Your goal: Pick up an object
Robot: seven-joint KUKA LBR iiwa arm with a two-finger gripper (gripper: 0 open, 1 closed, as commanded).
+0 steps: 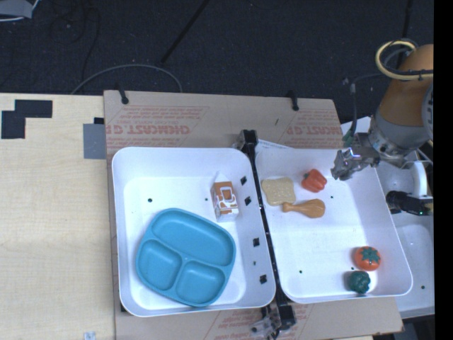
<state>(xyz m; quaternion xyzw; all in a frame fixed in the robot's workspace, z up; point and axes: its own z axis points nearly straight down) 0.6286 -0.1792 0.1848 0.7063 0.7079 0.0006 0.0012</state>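
Five loose items lie in the right-hand white bin [396,243], any of which could serve as the object to pick. Nearest the two-finger gripper [345,163] is a small red-orange plastic pepper [314,181], just beside and to its left, near the bin's far edge. Whether the jaws stand open or closed cannot be told; nothing shows between them. The gripper hangs over the bin's far right corner, which suggests an approach to the pepper.

Further out, a tan slice of toy bread [278,189] touches a brown toy drumstick [306,208]; both lie close enough to the pepper to be nudged. A red toy tomato [367,258] and a dark green toy vegetable [359,282] sit together at the near right, well apart.

The left-hand white bin [131,179] holds a blue divided plastic plate [185,256] and a small orange-and-white carton [225,199], upright. A black divider [258,218] separates the bins.
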